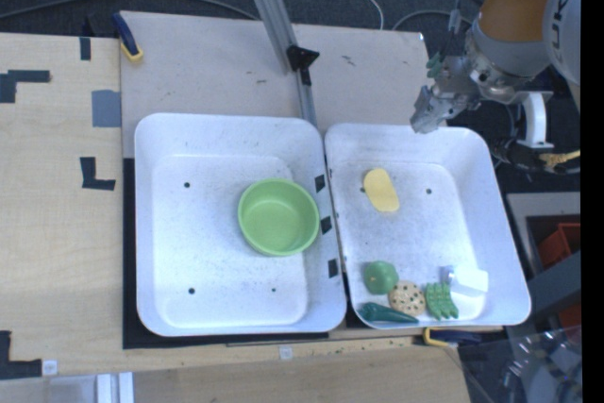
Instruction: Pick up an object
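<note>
Presently: right white shallow bin [491, 193] holds a yellow oval soft piece [381, 190] toward its far half; along its near edge sit a green rounded lump [380, 277], a tan speckled ball [407, 298], a green ridged toy [440, 300] and a dark teal slim item [387, 313]. Left white bin [160, 203] holds a light green plastic bowl [277, 217]. Pincer [425, 120] hangs above the right bin's far rim, nothing between its tips; whether they stand apart or together cannot be told.

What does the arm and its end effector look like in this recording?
The arm is a thick, rounded grey body with a broad orange band above the wrist and dark cables looping around its top. Below the band it narrows to a grey metallic wrist section with small green fittings on its side. The end effector is a small, pale grey, blocky metal piece.
</note>
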`<state>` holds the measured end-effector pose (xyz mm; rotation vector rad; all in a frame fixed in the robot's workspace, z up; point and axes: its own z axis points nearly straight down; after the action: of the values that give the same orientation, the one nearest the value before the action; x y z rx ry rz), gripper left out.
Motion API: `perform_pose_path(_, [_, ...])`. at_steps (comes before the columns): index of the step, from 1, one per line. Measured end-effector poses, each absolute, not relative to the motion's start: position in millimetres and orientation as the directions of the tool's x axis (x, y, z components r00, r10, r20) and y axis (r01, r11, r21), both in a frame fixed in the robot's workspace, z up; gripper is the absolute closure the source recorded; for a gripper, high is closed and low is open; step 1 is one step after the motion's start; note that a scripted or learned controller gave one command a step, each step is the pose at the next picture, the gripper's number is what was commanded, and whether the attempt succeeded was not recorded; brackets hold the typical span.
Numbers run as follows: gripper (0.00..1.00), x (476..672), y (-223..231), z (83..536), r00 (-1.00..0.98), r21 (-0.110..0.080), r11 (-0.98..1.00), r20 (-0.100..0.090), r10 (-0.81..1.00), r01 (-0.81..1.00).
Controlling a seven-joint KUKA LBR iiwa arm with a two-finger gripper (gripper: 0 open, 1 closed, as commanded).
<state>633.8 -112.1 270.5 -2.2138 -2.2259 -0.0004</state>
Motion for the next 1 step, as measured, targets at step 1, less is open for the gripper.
perform_pose_path(1, [1.00, 610.4, -64.3, 272.6, -0.006, -0.002, 0.006, 0.002, 1.000, 1.000])
